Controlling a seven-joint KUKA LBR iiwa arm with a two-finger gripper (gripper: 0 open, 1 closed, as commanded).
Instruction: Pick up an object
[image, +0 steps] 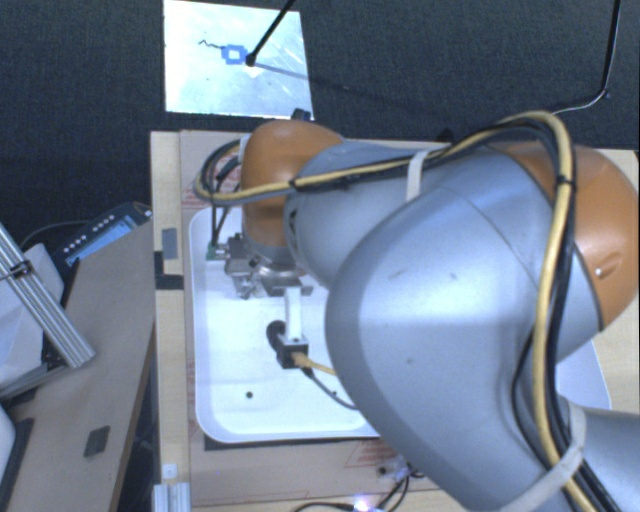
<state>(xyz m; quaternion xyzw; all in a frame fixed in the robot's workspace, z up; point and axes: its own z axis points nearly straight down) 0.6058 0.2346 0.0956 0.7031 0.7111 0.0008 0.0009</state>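
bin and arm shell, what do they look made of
Bin: probably moulded plastic, white and smooth, judging by its rounded corners and raised rim with a soft sheen. Arm shell: looks like painted metal or hard plastic, grey with a satin finish, showing broad soft highlights on its curves. Orange band: same smooth finish, glossier.

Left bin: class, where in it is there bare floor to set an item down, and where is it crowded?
Bare floor lies along the left bin's left wall and near rim, around a small dark speck. The far side is crowded by the tool and wrist.
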